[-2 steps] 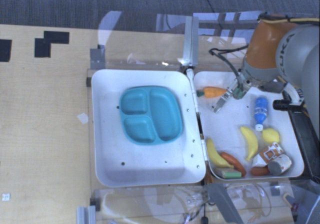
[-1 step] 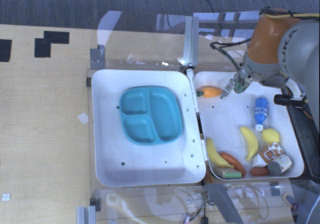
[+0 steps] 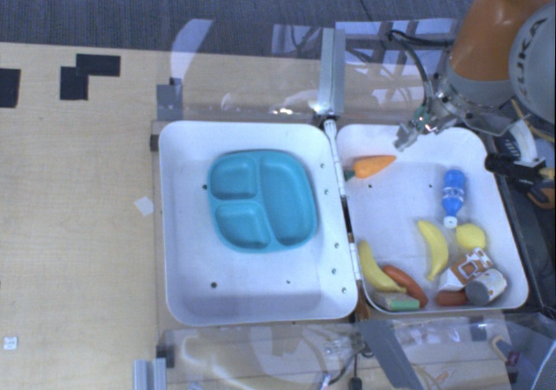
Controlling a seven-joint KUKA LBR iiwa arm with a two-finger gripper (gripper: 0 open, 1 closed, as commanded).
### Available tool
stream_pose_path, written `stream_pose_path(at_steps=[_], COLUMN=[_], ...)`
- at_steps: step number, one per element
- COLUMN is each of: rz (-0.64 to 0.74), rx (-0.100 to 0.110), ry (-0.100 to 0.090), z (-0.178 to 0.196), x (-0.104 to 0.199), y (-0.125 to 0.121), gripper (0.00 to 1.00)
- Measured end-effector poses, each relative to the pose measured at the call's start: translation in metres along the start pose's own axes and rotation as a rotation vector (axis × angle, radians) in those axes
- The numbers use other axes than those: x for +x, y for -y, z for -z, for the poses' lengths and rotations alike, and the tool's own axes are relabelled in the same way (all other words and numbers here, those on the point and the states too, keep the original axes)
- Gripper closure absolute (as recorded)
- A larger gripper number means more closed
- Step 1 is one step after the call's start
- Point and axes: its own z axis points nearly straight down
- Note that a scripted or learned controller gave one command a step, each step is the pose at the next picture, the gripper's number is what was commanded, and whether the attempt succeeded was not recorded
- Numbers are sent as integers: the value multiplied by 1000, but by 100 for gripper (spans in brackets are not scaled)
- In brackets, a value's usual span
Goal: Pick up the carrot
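Near the top left corner of the right white bin, the small orange carrot is lying sideways, leafy end pointing to nine o'clock. It is sitting at about eight o'clock from the pincer, which is hanging empty; I cannot tell its opening.

Grey arm with orange band angled in from right, claw low, grip unclear

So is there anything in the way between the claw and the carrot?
Nothing visible stands in the way. The claw hangs above the far part of the right bin, and the carrot lies just beside it, toward the left, on bare white floor. The blue bottle and the bananas sit farther off.
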Motion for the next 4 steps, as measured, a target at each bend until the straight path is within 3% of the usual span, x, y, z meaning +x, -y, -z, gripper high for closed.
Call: stream_pose_path(at_steps=[1,2,3,4], rz=[-341,-738,-665,-1233], rx=[3,6,3,8], ry=[1,-1,0,1], z=[-17,-2,81,30], x=[-73,-23,-23,-51], y=[24,4,-7,9], gripper=[100,100,100,100])
